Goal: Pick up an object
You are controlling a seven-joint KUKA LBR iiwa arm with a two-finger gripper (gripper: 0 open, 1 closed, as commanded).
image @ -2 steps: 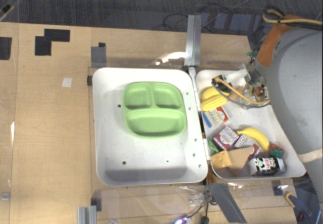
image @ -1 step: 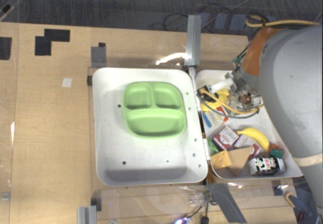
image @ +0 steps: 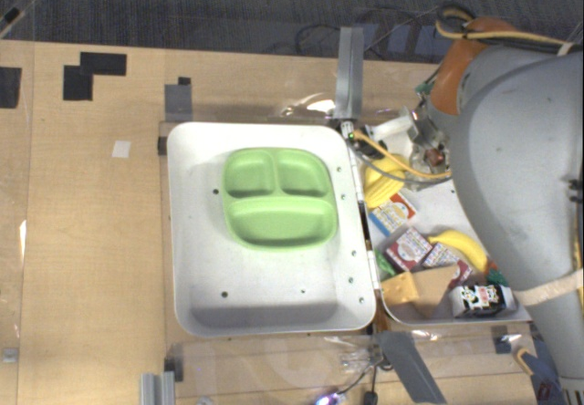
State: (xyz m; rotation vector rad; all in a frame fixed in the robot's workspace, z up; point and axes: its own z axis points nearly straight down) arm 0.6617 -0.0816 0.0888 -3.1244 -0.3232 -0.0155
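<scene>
The grey arm comes in from the right and covers much of the right bin (image: 449, 319). Its orange band sits above the wrist, and the gripper (image: 427, 155) hangs low over the back of that bin, just right of a yellow packet (image: 383, 181). In front of it lie a red-and-white card (image: 393, 212), a maroon packet (image: 414, 254), a banana (image: 462, 249), a brown cardboard box (image: 420, 289) and a small black-and-white item (image: 479, 299). A green divided plate (image: 278, 198) lies in the left bin (image: 196, 285).
A grey metal post (image: 350, 66) stands at the back between the two bins. Yellow cable runs from the bins' shared wall toward the wrist. The wooden bench (image: 82, 239) stretches out to the left.
</scene>
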